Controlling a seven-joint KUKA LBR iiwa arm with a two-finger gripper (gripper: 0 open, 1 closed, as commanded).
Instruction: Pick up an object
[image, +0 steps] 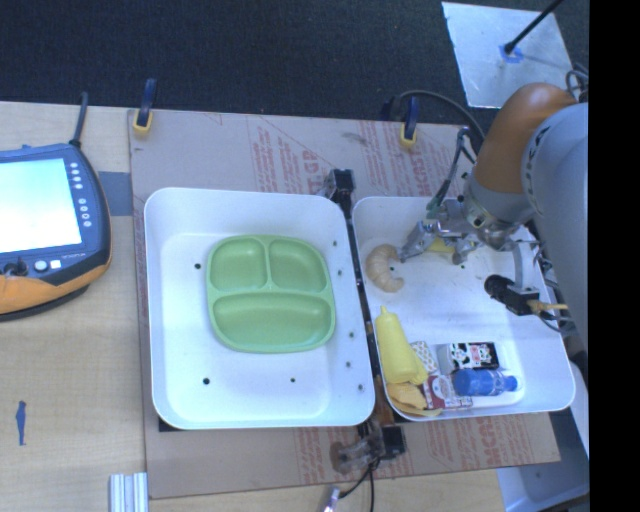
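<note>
Closest to the lens, along the near wall of the right bin (455, 305), a small heap of goods is seen. A yellow soft item (395, 348) is laid lengthwise by the left wall and a blue bottle (484, 383) lies on its side. A black-and-white printed packet (470, 354) sits just behind the bottle, and a red-and-white wrapper (437, 388) is lodged between the bottle and the yellow item. Print is carried by both packets, but none of it can be read. Farther back in the same bin a pale beige lump (383, 268) is found near the left wall, apart from the heap. The hand (418, 246) is held just beside this lump, on its right; whether it is spread or pressed together cannot be told. The left bin (180, 300) is occupied by a green divided plate (270, 293). Both bins are carried by a cardboard sheet (250, 150) with faint red lettering, illegible, on the desk (60, 400), where a screened pendant (45, 215) is laid at the left.
</note>
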